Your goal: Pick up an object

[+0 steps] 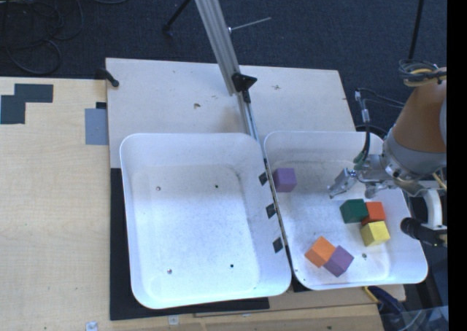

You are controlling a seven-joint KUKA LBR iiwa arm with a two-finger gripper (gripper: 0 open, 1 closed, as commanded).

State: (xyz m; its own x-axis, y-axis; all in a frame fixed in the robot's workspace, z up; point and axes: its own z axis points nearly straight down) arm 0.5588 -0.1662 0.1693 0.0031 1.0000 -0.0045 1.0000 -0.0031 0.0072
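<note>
Right bin point(408, 273): green block point(353, 211) below fingers point(343, 185)

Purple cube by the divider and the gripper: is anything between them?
No. In the camera view, just bare bin floor lies between the purple cube and the gripper.

- I can't read any text, numbers or logos anywhere from my end.
- The blocks show plain coloured faces to me, no print.
- Both white bins point(139, 154) look unmarked to me, no labels I can spot.
</note>
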